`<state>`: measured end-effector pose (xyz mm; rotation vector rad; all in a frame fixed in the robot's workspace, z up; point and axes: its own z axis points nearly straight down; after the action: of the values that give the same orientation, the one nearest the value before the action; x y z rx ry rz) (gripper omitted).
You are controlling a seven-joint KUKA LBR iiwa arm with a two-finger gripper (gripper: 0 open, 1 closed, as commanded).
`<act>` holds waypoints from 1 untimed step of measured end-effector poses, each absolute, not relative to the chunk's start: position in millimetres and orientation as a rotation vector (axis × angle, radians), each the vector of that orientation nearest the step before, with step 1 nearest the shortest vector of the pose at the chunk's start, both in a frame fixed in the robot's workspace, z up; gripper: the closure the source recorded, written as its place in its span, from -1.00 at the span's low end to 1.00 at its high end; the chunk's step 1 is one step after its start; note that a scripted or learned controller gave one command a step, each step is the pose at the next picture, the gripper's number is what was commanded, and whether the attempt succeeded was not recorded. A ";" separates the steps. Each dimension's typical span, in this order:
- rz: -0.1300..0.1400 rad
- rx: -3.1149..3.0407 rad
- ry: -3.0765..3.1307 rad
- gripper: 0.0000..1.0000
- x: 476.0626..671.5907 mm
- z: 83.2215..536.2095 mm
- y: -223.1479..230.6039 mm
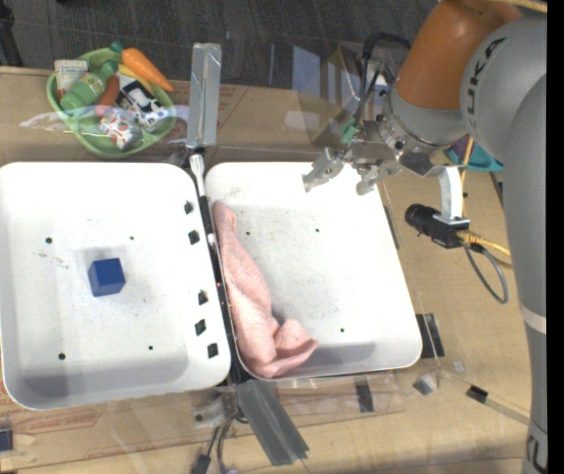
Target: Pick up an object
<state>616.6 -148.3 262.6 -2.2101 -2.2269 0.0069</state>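
I see a small blue cube [107,276] in the left white plastic bin [25,363], and a long pink folded cloth [252,299] along the right white bin's [380,304] left wall. A green bowl of toy food [114,102] sits behind the left bin; the gripper [343,174] hangs over the right bin's back edge.

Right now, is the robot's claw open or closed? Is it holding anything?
Gripper: open, holding nothing, jaws spread above the far edge of the right bin.
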 end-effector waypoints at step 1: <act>0.008 -2.309 -2.123 -1.00 609.7 189.8 -73.2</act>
<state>609.7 -73.2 189.8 -2.3091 -2.1233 0.0079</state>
